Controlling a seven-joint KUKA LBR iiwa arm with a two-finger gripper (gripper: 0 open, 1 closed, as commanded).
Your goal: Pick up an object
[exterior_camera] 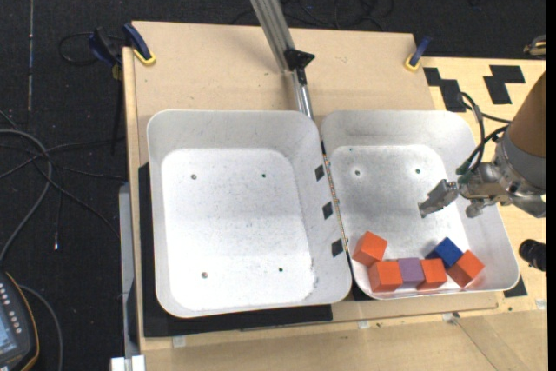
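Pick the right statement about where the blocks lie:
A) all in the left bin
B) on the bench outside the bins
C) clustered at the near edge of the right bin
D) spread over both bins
C: the orange blocks, purple block and blue block sit together along the right bin's near edge.

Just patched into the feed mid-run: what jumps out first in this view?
The cluster of blocks packed into the near corner of the right bin: four orange, one purple, one blue. Next, the arm's pincer above that bin's right side, apart from the blocks, with nothing visible in it. The left bin sits alongside, with only dark specks on its floor.
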